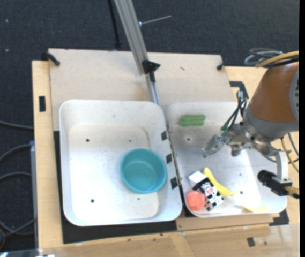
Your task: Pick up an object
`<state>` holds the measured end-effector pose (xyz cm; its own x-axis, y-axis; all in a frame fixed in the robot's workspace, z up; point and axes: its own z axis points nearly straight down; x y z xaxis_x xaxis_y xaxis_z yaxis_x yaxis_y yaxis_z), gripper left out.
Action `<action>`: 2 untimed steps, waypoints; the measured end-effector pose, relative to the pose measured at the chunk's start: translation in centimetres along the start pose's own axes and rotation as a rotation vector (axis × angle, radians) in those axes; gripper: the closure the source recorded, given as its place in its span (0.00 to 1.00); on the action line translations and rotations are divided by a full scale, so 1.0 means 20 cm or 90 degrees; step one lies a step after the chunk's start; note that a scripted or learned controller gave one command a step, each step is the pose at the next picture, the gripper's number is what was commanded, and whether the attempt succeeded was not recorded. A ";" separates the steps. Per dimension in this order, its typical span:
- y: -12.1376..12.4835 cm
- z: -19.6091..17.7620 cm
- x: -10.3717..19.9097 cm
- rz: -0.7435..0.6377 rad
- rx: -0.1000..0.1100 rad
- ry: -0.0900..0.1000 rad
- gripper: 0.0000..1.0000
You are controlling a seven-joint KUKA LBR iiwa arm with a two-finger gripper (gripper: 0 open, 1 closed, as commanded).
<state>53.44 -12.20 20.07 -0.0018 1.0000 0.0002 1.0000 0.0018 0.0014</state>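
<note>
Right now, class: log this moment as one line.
end effector: above right bin | green block: untouched | blue bowl: left bin

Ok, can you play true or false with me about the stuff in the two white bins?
1. The round blue plastic bowl sits in the left white bin. True.
2. The flat green block lies in the left bin. False: it lies in the right white bin, near its far edge.
3. The hand holds the small pink ball. False: the ball lies in the right bin's near corner, apart from the hand.
4. A yellow banana-shaped toy lies in the right bin. True.
</note>
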 end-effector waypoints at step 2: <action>-0.03 0.31 -0.02 0.002 0.004 -0.001 0.00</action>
<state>52.93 -12.67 13.91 0.0007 1.0000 -0.0008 1.0000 -0.0007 -0.0046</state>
